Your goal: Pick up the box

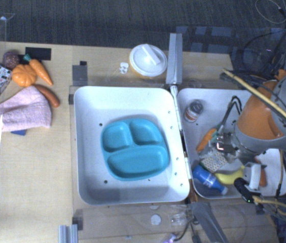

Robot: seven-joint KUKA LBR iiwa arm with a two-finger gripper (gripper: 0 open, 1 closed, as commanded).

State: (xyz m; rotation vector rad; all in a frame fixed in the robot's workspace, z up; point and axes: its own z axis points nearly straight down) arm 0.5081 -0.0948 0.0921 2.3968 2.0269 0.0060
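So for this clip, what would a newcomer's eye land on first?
Probably the blue divided tray, lying alone in the left bin. Next, the arm's orange band, leaning over the crowded right bin, where a small can, a carrot, a banana and a blue bottle sit close together.

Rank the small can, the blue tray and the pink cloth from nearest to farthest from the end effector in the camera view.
From the end effector in the right bin:
1. Small can, same bin, upper left corner.
2. Blue tray, left bin.
3. Pink cloth, on the bench far left.
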